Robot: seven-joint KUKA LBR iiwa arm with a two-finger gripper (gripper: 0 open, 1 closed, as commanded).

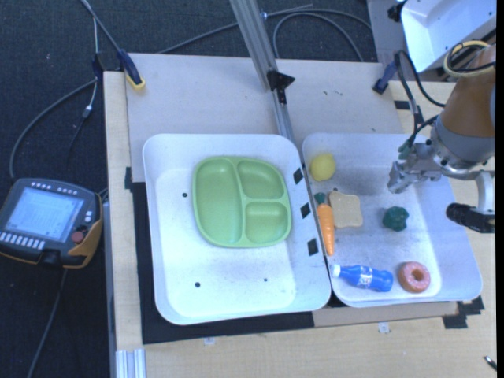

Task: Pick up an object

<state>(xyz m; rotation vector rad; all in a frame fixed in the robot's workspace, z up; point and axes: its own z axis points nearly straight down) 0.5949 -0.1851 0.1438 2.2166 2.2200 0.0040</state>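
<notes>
teach pendant (49,225) lay on dark floor left of bench; blue-yellow clamp (131,74) sat at bench's far-left corner; cables (315,24) trailed behind.

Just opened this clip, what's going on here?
A robot arm reaches in from the right, its gripper hanging over the right bin near the far side, with nothing seen in it. In that bin lie a lemon, a slice of bread, a carrot, a green broccoli piece, a blue bottle and a doughnut. The left bin holds a green divided plate.
</notes>
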